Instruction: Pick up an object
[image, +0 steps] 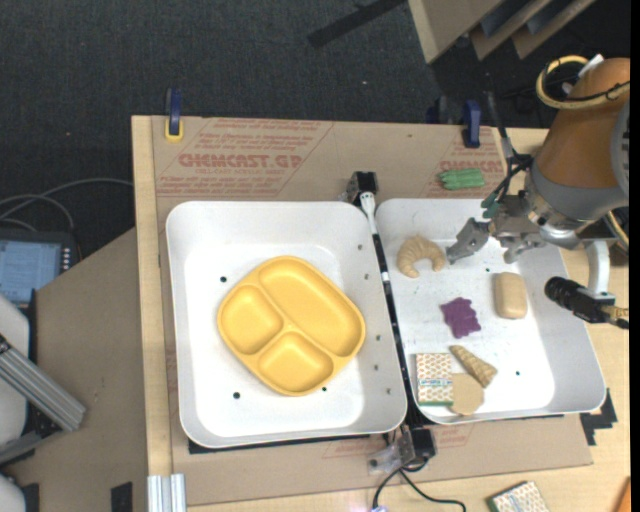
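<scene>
The arm (585, 140) comes in from the right, and its gripper (492, 240) hangs over the top of the right bin (570, 395); the two fingers (467, 240) are spread apart, and there is nothing between them; one finger points toward the croissant (420, 254), which lies just beside it at the top left of that bin; they look close, but I cannot tell if they touch.

The right bin has more things in it; a tan block (511, 296) sits near the middle right, just below the gripper; a purple piece (461, 316) lies in the middle; lower down there is a small card (433, 377) with a pattern on it; a cone (474, 364) lies just beside the card, and a round tan cookie (466, 397) touches the card's bottom corner.

The left bin (195, 330) holds a yellow plate (290, 324) with three parts; the plate sits tilted in the middle of the bin.

A green thing (461, 180) lies on the brown board (270, 155) behind the right bin, outside it; both bins rest on that board, side by side.
</scene>
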